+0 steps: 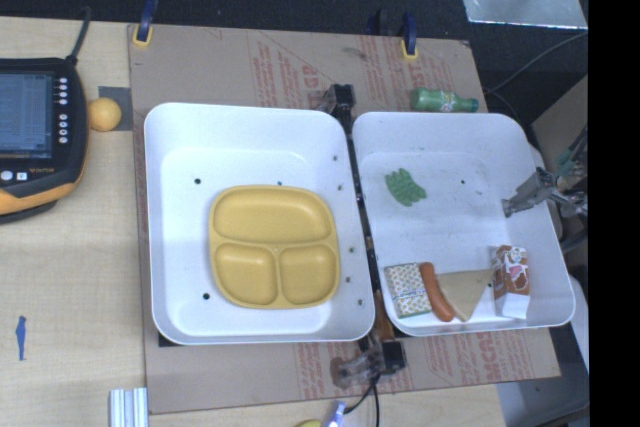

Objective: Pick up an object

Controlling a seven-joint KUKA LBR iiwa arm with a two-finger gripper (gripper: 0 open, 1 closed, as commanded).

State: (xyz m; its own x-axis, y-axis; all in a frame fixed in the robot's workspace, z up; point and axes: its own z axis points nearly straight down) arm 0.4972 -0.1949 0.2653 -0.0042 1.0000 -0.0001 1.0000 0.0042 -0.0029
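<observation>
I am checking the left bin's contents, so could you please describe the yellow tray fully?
The yellow tray lies flat, right way up, in the middle of the left bin. It looks like matte plastic, rounded at the corners, with three compartments: one wide across the far side, two smaller on the near side. Nothing lies in it, and it touches only the bin floor.

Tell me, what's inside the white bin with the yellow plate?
Just the yellow plate lies in the left bin. Its three sections look bare. Whatever lies under the plate is covered.
</observation>
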